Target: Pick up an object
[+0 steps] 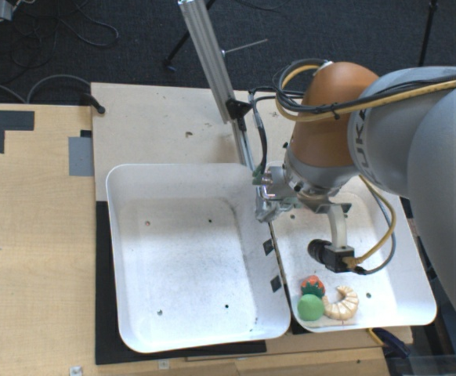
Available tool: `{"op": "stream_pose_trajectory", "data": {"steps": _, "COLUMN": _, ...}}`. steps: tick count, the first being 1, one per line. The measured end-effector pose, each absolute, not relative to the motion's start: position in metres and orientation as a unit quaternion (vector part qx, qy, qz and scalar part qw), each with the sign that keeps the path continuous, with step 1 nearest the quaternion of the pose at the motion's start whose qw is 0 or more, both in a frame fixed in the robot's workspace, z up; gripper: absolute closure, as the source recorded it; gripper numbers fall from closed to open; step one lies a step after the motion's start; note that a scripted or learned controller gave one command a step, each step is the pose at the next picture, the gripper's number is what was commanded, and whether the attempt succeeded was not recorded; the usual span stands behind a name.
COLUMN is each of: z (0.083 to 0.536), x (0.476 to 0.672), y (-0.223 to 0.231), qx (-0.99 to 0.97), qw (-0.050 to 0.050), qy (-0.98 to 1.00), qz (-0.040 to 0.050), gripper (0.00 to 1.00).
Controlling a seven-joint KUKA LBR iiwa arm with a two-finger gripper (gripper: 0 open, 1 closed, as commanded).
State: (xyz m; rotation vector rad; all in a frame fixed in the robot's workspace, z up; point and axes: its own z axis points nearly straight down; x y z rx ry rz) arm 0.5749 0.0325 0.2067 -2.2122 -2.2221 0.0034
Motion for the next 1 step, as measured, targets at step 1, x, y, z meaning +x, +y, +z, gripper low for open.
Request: {"op": "stream_pose_trajectory", "data": {"steps": 1, "z": 0.2057, "x": 0.5641, "y": 0.0882, "qx": -0.705, "qw": 0.003, "qy": -0.709, "qz": 0.0016, "gripper": 1.00}}
